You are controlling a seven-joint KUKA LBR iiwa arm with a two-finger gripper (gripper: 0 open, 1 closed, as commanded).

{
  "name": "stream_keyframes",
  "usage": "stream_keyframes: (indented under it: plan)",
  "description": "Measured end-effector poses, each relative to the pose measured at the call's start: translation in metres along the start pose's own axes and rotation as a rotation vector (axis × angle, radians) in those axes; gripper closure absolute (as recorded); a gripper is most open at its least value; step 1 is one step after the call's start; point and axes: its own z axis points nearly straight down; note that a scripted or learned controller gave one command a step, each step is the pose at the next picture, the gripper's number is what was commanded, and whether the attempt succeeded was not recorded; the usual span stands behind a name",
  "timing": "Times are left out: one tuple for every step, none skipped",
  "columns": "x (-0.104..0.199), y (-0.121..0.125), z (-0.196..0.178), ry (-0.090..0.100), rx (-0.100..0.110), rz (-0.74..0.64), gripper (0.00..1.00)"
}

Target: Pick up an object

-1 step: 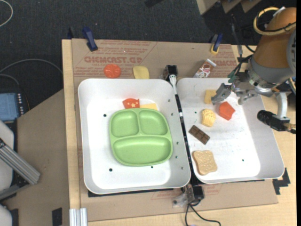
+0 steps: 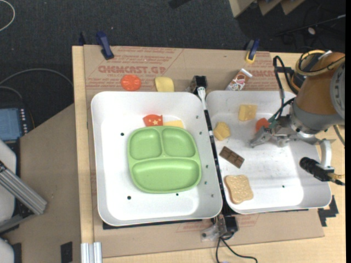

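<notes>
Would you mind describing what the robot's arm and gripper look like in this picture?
The arm is a thick rounded body with a broad orange band and grey metal below it. Black cables loop beside it near the top. At its lower end sits a grey metallic gripper with thin, pale fingers. A black cylindrical part juts out near the wrist, beside a small white bracket.

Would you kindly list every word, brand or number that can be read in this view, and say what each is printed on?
"CHEMCAST G P", in red capitals, on the brown board behind the left bin.
Smaller red print in the lines above and below it, and along the board's far edge on the right: too blurred to read.
The small packet behind the right bin bears printing, too small to read.
</notes>
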Motion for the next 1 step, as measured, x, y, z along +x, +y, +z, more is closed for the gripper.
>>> stream_keyframes:
  plan:
    - [0.053,0.0579,-0.0029,-0.001,-0.017,-0.012,0.0]
